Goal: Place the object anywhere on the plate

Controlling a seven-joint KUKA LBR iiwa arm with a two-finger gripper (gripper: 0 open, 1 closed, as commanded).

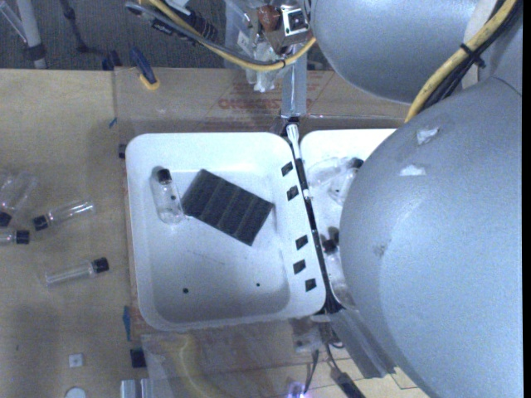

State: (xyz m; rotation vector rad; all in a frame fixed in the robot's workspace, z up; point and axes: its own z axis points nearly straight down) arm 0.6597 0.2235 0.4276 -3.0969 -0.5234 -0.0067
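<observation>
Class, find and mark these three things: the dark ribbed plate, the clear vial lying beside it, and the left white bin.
dark ribbed plate (227,206), camera view, centre of its top face.
clear vial (168,196), camera view, middle of its body.
left white bin (207,143), camera view, far rim.

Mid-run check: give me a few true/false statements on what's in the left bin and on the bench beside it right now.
1. A dark ribbed plate lies in the left bin. True.
2. A clear vial with a black cap lies in that bin, left of the plate. True.
3. The vial rests on top of the plate. False: it lies beside the plate on the bin floor.
4. The bench left of the bins is bare. False: several loose vials lie there.
5. The arm covers much of the right bin. True.
</observation>
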